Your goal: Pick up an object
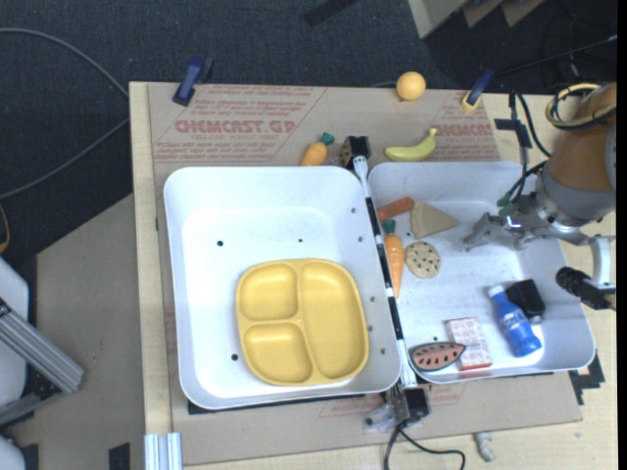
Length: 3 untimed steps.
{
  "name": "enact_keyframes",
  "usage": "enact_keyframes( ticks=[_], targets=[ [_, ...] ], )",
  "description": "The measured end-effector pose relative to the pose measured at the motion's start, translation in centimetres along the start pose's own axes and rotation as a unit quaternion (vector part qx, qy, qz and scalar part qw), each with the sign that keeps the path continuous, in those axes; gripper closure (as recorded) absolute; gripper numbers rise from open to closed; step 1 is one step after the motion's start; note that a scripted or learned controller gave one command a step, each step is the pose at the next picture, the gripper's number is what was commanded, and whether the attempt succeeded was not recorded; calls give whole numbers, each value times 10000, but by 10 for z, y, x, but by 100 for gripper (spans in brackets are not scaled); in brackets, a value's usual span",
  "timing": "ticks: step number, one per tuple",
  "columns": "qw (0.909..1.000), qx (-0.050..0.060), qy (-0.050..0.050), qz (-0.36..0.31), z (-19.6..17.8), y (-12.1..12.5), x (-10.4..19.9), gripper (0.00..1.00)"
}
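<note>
While nothing is sitting between its fingers, the task is looking barely begun. Lying nearest, at the lower centre, are a watermelon slice (437, 355) and a pink box (467, 339), with a blue bottle (514, 323) just right of them. Further up, a cookie (422, 258) is resting beside a carrot (393, 255) in the right bin (578, 346). Beyond, at mid right, the gripper (493, 230) is hovering spread open over bare floor, gripping nothing; choosing, closing and lifting are all remaining.
</note>
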State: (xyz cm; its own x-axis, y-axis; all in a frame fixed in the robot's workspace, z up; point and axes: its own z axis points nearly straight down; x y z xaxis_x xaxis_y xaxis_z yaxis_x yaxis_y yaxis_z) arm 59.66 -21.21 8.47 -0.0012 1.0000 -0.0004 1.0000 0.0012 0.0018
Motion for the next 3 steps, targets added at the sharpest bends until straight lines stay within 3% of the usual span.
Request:
enact_keyframes(
  ticks=[1,2,3],
  targets=[
    [10000,28,45,-12,0,-59,-7,0],
    [10000,25,37,-7,0,-99,-8,0],
    [10000,9,15,1,-10,-99,-10,100]
  ],
)
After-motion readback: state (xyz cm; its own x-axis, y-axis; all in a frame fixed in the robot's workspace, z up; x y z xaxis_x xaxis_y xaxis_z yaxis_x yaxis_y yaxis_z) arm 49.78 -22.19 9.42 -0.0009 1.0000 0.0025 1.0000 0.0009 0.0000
